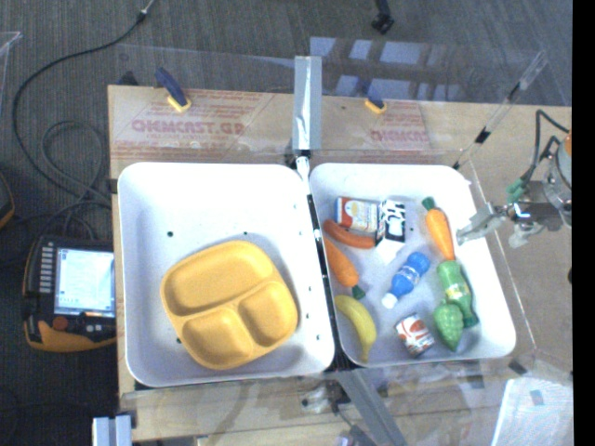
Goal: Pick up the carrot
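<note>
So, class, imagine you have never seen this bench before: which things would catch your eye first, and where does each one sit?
The big yellow divided tray stands out first, lying alone in the left bin. Next comes the crowd of toy food in the right bin: an orange carrot near its far right side, a banana at its near left, and a blue bottle in the middle. The gripper waits outside the right bin's far right corner.

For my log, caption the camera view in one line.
Carrot lies among toy food in right bin; yellow tray in left bin.
</note>
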Robot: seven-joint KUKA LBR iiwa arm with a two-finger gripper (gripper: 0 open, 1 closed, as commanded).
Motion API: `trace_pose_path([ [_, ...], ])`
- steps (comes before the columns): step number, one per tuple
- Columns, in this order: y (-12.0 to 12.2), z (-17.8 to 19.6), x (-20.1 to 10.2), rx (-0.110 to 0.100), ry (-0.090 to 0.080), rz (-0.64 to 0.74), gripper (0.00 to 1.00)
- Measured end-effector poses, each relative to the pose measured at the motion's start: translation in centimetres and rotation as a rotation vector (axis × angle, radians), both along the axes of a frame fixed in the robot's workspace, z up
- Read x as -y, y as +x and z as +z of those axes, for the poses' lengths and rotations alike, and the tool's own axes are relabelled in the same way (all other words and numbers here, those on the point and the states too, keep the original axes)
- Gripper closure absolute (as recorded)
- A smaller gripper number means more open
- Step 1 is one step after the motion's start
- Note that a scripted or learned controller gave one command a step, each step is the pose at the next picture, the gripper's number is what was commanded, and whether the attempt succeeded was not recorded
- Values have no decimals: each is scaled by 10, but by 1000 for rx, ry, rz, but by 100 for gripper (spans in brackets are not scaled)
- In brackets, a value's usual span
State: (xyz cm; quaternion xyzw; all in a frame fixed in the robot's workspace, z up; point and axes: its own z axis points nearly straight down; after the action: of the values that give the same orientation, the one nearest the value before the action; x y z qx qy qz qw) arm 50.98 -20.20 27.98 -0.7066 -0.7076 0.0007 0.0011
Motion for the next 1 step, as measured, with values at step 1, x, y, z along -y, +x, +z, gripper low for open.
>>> trace_pose_path([
  [1, 68, -150, 20, 1, 1, 220, 0],
])
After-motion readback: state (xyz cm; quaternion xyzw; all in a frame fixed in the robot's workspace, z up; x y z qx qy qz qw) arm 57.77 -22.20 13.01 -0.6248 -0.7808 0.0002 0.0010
